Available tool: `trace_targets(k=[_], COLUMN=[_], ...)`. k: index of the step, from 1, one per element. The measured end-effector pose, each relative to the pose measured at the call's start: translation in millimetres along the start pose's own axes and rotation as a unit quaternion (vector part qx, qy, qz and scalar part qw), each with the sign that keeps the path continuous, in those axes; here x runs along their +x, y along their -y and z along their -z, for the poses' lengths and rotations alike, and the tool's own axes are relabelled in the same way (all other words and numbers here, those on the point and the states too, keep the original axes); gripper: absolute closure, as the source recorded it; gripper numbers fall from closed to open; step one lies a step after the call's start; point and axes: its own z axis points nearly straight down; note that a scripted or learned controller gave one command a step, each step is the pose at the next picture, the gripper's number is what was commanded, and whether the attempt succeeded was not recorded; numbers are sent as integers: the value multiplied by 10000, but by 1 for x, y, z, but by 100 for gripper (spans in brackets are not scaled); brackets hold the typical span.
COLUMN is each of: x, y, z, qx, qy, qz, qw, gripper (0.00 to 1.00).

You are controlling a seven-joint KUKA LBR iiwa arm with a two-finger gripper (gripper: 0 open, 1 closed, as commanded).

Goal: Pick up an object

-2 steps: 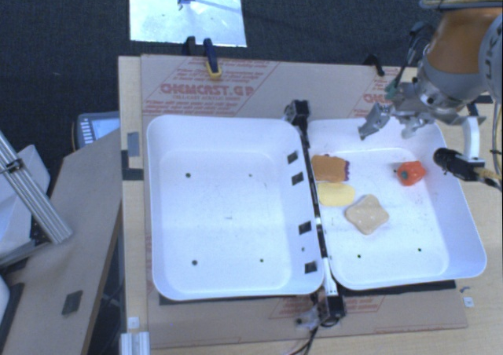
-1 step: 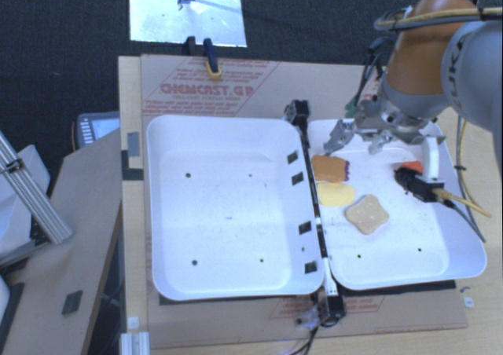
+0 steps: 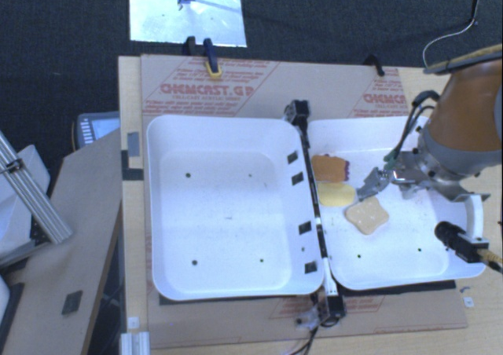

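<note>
Two shallow white bins sit side by side on the table (image 3: 131, 212): the far bin (image 3: 228, 188) lies well off to the view's left of the pincer (image 3: 371, 184), and the near bin (image 3: 409, 255) lies under it. One grey arm (image 3: 460, 149) with an orange band (image 3: 471, 102) reaches in, and the view's right edge cuts it off. Three small food-like things lie in the near bin, all close around the pincer. A tan slice (image 3: 367, 217) is just below its tip. A yellow piece (image 3: 336, 195) is just beside it toward the view's left. An orange-brown block (image 3: 330, 167) is up and to the left, touching the yellow piece's upper edge. The pincer's tip is small, bright and blurred, so I cannot tell whether it is wide or narrow, or whether it touches the yellow piece or the tan slice. Nothing is visibly held. The tan slice is flat, with rounded corners like cut bread. The yellow piece is a thin, pale oval. The block is squarish with a darker reddish right side. Four dark clips (image 3: 298, 179) line the seam between the bins.
</note>
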Motion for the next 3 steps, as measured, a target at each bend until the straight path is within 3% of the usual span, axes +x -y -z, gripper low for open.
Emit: trace_targets(k=[1, 2, 3], x=[3, 101, 164], y=[-5, -3, -17], z=[11, 78, 156], qx=[-42, -63, -74], qy=[-3, -24, -24], qz=[36, 100, 84], qw=[10000, 9999, 9999], gripper=[100, 100, 100])
